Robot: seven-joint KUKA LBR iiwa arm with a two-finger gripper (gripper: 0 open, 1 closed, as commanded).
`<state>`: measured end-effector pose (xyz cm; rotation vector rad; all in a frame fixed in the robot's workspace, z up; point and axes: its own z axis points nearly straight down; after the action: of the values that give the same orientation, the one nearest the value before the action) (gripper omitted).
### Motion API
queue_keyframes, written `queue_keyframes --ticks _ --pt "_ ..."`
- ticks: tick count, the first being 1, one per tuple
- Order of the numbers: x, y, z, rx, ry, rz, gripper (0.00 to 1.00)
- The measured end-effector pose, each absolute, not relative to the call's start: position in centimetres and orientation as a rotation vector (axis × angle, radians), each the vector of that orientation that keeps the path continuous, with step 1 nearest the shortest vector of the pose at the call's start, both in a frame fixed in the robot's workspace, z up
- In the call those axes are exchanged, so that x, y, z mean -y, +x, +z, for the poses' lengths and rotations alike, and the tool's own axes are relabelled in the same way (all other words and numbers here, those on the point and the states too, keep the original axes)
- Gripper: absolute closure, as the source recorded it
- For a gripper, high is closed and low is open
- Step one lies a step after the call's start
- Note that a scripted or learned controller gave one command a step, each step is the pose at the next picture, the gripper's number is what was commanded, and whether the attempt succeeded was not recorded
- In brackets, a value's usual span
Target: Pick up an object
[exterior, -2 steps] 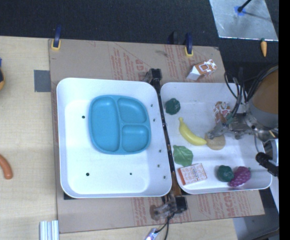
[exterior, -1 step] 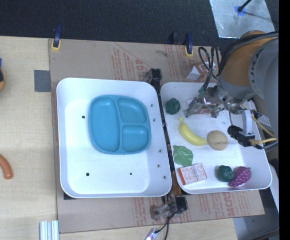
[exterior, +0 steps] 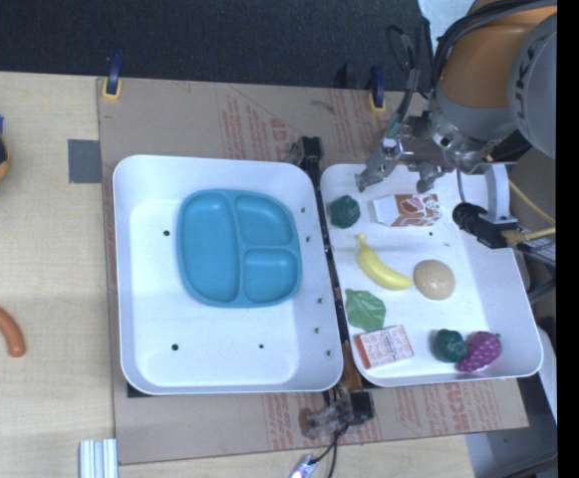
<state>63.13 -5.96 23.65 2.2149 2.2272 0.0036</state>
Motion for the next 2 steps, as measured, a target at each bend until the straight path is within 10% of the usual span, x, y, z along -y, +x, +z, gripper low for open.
queue_keyframes --ticks 2 --pt "10.1 57.7 9.1 -2.230 2.218 -0.008 0.00"
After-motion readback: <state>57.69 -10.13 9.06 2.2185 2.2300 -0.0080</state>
